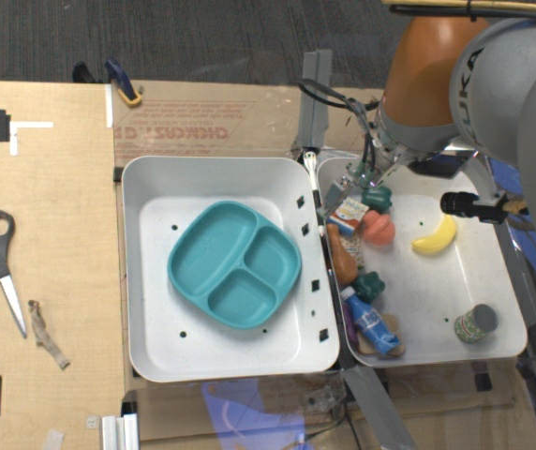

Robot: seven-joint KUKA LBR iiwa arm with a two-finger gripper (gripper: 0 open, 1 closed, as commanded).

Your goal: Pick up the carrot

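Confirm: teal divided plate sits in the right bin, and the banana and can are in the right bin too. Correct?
Not quite. The camera view shows the teal divided plate in the left bin, not the right one. The rest holds: the banana and the can both lie in the right bin.

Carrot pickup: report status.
End effector above right bin's left edge, grip unclear. Carrot against left wall, untouched. Carton, teal toy crowd it.

We see a blue plate (pixel 235 264) in the left bin (pixel 146 345), and a banana (pixel 435 236) and carrot (pixel 341 259) in the right bin (pixel 437 345).
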